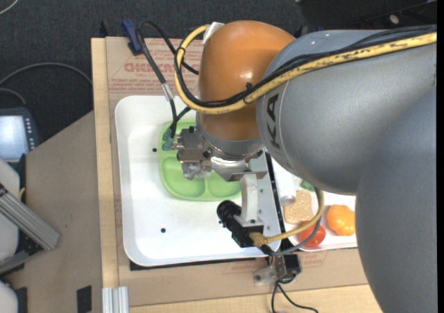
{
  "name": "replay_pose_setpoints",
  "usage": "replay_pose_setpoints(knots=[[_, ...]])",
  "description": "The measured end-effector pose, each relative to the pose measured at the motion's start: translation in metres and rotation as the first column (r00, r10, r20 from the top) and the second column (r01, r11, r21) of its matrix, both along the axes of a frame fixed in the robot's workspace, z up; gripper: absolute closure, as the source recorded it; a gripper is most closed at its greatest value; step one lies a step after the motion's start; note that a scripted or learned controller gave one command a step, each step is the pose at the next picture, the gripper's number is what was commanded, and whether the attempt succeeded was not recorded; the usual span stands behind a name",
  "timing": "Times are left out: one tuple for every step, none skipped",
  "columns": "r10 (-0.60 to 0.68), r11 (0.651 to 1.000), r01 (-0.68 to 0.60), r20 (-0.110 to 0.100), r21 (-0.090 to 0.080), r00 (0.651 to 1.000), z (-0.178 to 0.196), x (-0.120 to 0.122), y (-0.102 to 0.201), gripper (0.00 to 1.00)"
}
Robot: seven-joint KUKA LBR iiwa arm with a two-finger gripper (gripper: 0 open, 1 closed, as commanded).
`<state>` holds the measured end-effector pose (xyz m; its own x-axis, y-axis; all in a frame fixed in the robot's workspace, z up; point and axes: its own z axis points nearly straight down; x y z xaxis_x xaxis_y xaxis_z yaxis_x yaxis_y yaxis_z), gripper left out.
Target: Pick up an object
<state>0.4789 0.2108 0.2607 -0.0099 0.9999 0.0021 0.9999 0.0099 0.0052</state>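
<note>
A light green, plate-like object [182,181] lies in the left white bin [142,221], partly under the arm. The arm's wrist and orange band cover the middle of the bin. The gripper [191,160] sits low over the green object's upper part, and its metal body hides what lies beneath it. In the right bin [340,242] I see an orange fruit [340,220], a red object [312,235] and a tan speckled block [299,207], all apart from the gripper.
The big grey arm covers most of the right bin and the divide between the bins. Cables loop over the left bin's far edge. A black fitting [232,223] on the arm hangs over the left bin's near side.
</note>
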Motion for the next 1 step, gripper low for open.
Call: replay_pose_setpoints(knots=[[-0.008,1.0,0.008,-0.014,-0.005,1.0,-0.0792,0.0246,0.0141,1.0]])
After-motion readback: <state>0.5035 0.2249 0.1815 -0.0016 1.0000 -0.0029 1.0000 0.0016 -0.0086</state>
